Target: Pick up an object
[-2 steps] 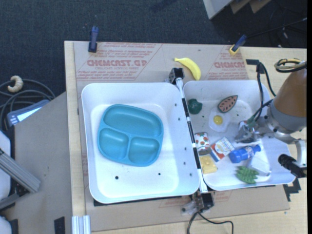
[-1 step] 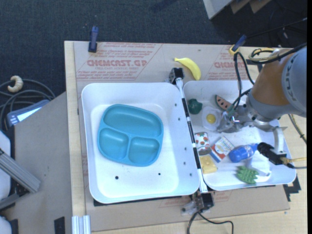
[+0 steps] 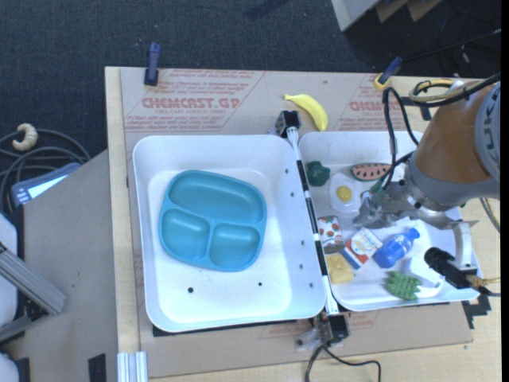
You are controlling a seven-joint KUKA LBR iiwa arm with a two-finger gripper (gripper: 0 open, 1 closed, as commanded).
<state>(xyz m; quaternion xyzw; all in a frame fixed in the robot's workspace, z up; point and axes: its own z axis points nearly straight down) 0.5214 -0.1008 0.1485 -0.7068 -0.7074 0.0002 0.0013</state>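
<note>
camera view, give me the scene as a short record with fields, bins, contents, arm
left bin: holds a blue divided plate
right bin: holds a blue bottle, green toy, watermelon slice, fried egg, dark green piece, yellow block
outside bins: banana on the bench behind them
arm: reaches from the right over the right bin
gripper: low among the items, near the bottle
grasp: cannot tell
</note>
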